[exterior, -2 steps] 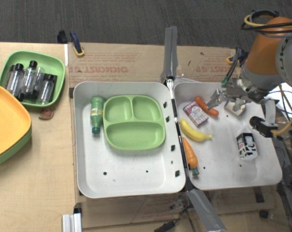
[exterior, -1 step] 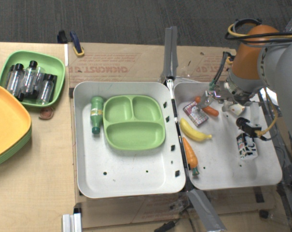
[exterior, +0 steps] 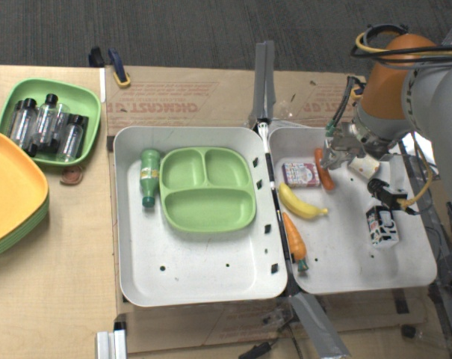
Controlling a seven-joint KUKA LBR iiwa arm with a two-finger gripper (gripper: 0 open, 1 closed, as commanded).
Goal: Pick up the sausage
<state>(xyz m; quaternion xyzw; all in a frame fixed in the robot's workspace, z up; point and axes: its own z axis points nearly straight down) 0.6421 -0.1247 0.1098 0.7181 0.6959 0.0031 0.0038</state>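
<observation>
Pincer (exterior: 332,155) down in right bin (exterior: 360,271), directly over the sausage's (exterior: 324,173) upper end. Cannot tell whether it is spread or pinching. Sausage looks to lie on the bin floor, just right of the pink box (exterior: 300,173), above the banana (exterior: 300,203). Judged: grasp under way, lift not done. Sausage: short, orange-red, slim, glossy.

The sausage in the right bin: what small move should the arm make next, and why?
Probably lower the pincer a little onto the sausage. It hovers at the sausage's upper end, beside the purple packet, and I cannot see the sausage gripped yet.
</observation>
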